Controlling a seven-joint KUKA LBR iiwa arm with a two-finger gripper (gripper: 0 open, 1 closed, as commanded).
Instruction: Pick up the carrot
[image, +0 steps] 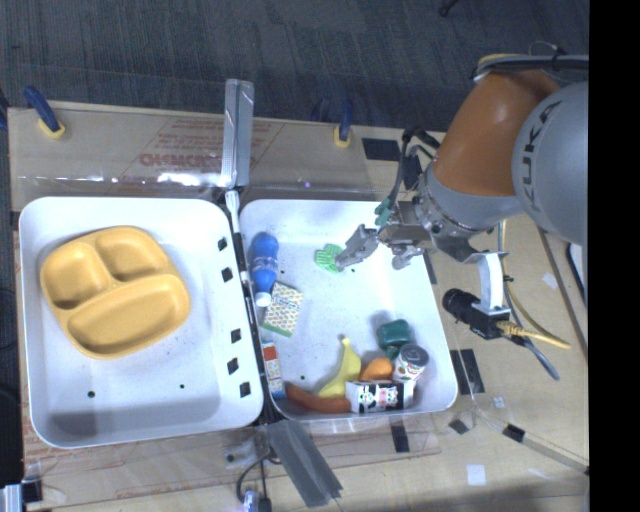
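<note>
The carrot (377, 368) shows as a small orange piece in the front right corner of the right bin (320, 215), wedged between a yellow banana (341, 370), a green block (394, 331) and a black-and-white carton (379, 397) that hides its lower part. My gripper (375, 258) hovers over the back right part of that bin, well behind the carrot. It is open with nothing between its fingers. One fingertip (348, 258) is next to a small green object (328, 258).
A blue bottle (263, 256) and a checkered packet (282, 308) lie along the right bin's left side. A reddish-brown long item (308, 399) and a small can (410, 360) crowd the front corner. The left bin (140, 400) holds a yellow divided plate (113, 288).
</note>
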